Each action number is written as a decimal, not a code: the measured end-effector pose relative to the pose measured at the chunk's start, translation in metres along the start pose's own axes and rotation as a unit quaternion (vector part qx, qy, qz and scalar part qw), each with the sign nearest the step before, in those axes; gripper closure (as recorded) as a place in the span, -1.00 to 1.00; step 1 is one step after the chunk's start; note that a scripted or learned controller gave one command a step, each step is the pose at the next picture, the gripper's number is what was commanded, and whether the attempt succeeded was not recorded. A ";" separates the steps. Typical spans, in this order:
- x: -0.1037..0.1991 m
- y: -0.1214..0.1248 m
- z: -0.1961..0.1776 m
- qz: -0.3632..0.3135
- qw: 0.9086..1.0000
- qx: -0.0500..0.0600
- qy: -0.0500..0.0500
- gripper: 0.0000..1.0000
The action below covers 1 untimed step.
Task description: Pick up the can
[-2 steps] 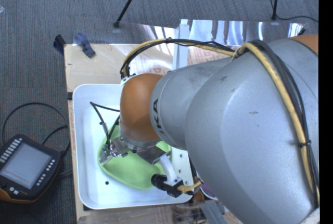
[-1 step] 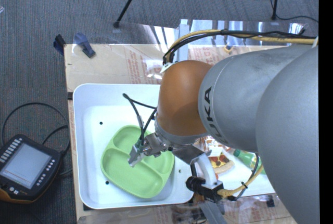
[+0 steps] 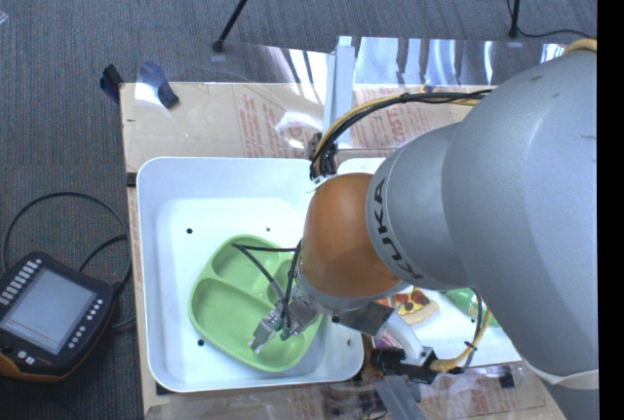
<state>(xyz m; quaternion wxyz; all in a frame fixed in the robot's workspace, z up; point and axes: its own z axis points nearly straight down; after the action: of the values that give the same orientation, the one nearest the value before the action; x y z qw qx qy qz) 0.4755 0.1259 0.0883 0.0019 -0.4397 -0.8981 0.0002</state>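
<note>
The big grey arm (image 3: 497,223) reaches down over the green plate (image 3: 234,311) in the left white bin (image 3: 161,262), with its hand (image 3: 275,328) pressed together.

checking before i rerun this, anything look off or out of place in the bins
One thing stands out: the gripper is down over the green divided tray in the left bin, and no can is visible there. Nothing looks spilled or damaged.

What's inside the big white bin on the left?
The left shallow white bin holds a light green divided plastic plate, and the robot's gripper is over that plate's right part. The grey and orange arm covers the bin's right side, so anything beneath it is hidden.
</note>
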 end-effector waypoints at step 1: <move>-0.041 -0.032 -0.204 0.079 0.997 0.000 -0.001 -1.00</move>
<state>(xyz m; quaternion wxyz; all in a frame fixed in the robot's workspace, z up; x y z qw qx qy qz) 0.4764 0.0740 0.2927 0.0009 -0.5096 -0.8604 0.0012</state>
